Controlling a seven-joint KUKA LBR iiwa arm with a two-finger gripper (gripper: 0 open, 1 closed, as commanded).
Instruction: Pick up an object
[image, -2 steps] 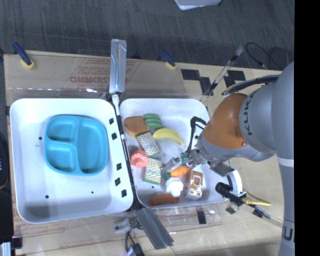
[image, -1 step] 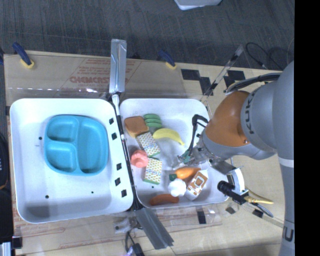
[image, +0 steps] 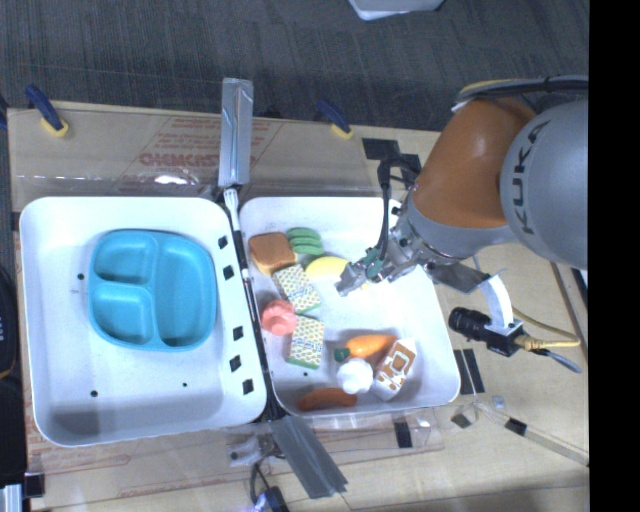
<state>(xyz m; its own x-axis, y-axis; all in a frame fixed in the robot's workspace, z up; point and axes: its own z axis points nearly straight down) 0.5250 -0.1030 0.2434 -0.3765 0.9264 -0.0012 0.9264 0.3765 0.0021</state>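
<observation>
Just right of the yellow lemon (image: 325, 267) in the right bin (image: 430, 330), your gripper (image: 350, 280) hovers; you cannot tell how it is set. Drop straight onto the lemon, keeping off the green toy (image: 304, 240) behind it.

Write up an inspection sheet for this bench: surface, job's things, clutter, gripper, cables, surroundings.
Surface: two white bins side by side; the left bin holds a blue divided plate.
Job's things: toy foods in the right bin: bread slice, lemon, pink piece, carrot, sausage.
Clutter: nothing seen.
Gripper: gripper low over the right bin beside the lemon; finger state unclear.
Cables: yellow cable right of the bins.
Surroundings: cardboard sheet under the bins, dark floor beyond.
</observation>
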